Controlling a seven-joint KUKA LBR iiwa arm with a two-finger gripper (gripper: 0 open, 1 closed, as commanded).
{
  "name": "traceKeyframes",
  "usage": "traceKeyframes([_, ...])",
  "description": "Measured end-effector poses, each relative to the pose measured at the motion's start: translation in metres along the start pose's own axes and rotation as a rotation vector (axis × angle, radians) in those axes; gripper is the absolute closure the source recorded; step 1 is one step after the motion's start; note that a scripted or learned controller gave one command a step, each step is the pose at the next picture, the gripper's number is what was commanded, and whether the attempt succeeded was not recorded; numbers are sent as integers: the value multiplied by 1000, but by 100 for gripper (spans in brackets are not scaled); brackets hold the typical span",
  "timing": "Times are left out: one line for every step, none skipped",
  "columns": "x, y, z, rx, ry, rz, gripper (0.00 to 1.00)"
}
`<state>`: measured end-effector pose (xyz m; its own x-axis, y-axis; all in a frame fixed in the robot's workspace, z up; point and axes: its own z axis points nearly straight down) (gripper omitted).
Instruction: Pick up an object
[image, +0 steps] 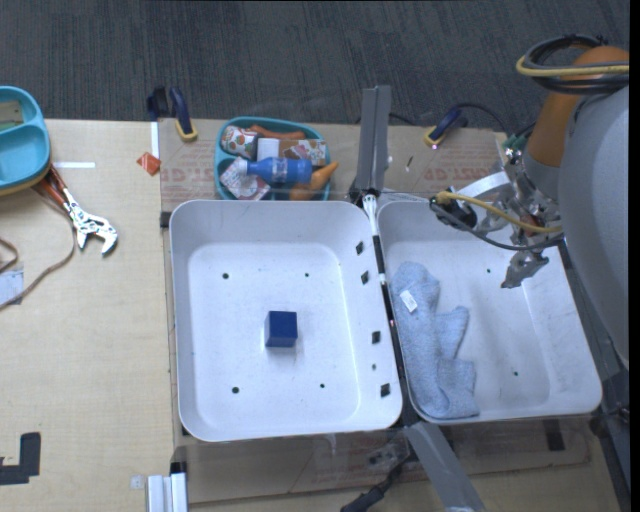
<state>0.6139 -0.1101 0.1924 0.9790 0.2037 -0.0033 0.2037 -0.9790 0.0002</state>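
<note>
Blue block (282, 328) in left bin (200, 300); end effector (524, 266) state unclear, above right bin (560, 340).

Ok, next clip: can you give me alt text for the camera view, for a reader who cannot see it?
Two shallow white bins sit side by side on a bench: the left bin holds a small blue block, the right bin a crumpled grey-blue cloth. The grey arm's pincer hangs over the right bin's far side, apart from the cloth, holding nothing visible.
</note>
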Motion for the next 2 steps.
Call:
traceKeyframes([28, -28, 2, 0, 0, -75, 0])
traceKeyframes([25, 40, 4, 1, 0, -17, 0])
